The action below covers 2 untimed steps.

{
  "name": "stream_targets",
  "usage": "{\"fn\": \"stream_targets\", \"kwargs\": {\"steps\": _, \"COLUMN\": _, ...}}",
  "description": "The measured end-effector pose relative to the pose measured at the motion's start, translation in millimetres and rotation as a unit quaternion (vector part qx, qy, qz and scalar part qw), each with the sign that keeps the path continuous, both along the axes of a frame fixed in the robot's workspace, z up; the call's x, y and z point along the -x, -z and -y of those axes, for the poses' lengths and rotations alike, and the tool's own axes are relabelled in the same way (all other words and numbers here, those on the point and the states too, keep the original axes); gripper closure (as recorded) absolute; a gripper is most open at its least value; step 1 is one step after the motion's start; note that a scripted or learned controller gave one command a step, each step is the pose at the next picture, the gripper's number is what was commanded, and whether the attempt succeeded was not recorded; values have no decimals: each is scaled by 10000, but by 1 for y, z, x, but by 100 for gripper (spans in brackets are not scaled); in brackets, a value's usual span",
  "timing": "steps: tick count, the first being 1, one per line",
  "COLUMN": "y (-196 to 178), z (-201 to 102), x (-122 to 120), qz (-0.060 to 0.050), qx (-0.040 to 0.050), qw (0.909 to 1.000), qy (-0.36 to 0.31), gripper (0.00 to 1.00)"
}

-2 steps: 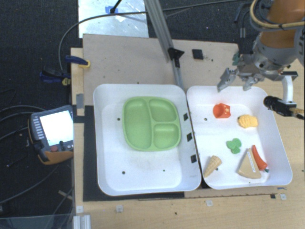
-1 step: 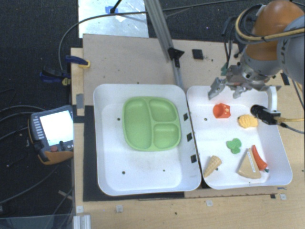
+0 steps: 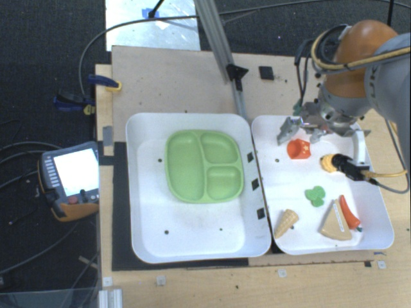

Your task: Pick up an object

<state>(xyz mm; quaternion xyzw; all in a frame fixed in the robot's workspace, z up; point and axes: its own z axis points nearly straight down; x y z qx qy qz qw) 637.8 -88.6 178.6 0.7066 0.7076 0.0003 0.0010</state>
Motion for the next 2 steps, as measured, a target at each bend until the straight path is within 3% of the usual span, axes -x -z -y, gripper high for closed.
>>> {"fn": "stream_targets", "kwargs": {"steps": 1, "y": 56, "z": -4, "x": -4, "qz": 11, "qx": 0, "qw": 10000, "qy": -5, "gripper": 0}}
{"fn": "stream_targets", "kwargs": {"steps": 2, "y": 48, "z": -4, "x": -3, "qz": -1, "qx": -5, "qw": 10000, "qy": 2, "gripper": 100}}
